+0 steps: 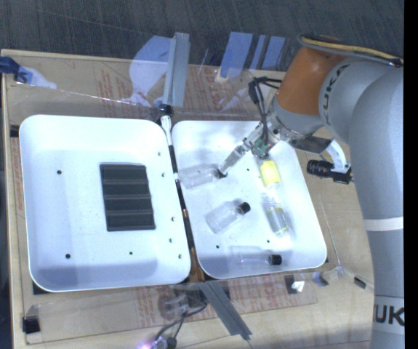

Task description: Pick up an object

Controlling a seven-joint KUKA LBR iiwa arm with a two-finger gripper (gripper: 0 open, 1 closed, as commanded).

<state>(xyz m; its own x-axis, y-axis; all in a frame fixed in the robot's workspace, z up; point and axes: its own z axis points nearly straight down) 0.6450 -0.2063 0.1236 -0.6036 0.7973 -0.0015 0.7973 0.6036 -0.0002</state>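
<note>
Bench [85,300] of pale wood carries two white bins side by side. The left bin [49,195] holds a black ribbed block [127,196], lying flat near its middle with its long side running toward the near and far rims. The right bin [307,231] holds several small things. A clear bottle [196,175] lies on its side close to the bin's left wall, about halfway along it. A second clear bottle [227,216], black-capped, lies tilted near the bin's middle. A third bottle [254,256] lies along the near rim, its black cap pointing right. A yellow piece [269,173] lies right of the middle, and just nearer than it a clear tube with a yellowish tint [278,219] lies pointing toward the near rim. The gripper [223,170] slants down into the far half of the right bin, its dark tip just beside the right end of the first bottle; whether they touch, I cannot tell. I cannot tell how its jaws stand. The arm [354,137] comes in over the bin's right rim.
</note>
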